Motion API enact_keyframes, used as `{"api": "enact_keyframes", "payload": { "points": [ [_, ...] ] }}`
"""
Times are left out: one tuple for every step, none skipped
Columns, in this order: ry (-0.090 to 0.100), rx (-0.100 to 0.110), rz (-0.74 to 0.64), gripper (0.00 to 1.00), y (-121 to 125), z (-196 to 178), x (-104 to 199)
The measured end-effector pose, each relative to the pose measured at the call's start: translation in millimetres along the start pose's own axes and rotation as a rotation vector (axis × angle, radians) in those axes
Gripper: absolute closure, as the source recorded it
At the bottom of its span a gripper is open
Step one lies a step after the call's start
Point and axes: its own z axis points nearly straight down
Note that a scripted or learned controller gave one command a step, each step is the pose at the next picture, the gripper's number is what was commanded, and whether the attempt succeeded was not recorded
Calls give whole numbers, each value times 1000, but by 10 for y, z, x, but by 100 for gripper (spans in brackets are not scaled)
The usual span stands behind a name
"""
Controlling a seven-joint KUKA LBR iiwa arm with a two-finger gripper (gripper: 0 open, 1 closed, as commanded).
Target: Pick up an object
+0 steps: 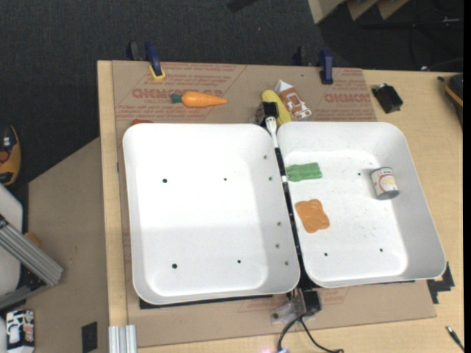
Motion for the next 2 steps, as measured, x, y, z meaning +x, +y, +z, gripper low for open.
{"api": "enact_keyframes", "payload": {
  "points": [
    [17,20,-8,0,354,555,797],
    [11,11,0,100,340,415,746]
  ]
}}
